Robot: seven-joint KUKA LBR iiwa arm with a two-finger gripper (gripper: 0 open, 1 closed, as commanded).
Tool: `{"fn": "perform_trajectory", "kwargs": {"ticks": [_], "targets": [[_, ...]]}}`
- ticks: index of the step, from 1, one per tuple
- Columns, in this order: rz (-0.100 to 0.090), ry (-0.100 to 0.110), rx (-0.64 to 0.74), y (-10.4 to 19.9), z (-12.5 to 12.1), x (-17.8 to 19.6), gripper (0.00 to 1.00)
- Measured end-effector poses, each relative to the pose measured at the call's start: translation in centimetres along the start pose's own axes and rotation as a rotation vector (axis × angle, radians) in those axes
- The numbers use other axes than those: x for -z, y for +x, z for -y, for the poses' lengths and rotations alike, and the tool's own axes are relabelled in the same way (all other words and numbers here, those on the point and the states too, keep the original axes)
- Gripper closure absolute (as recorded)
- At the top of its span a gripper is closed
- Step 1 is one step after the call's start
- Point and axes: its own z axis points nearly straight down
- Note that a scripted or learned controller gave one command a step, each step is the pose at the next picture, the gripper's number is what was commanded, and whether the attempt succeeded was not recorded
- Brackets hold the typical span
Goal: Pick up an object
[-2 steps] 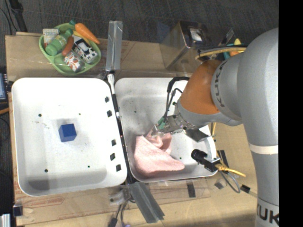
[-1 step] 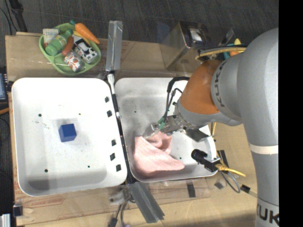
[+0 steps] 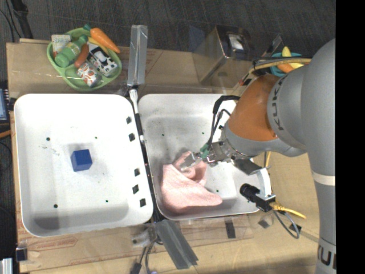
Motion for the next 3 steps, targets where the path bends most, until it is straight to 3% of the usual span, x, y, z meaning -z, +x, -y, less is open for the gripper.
{"fn": "perform_trajectory", "kwargs": {"ticks": [1,2,3], "targets": [[-0.001,-0.001,0.098,1.08,-2.05,-4.08,0.0],[-0.002,0.002,0.101,1.12,-2.04,-3.14,1.0],[-0.002,0.002,0.101,1.12,-2.04,-3.13,0.0]]}}
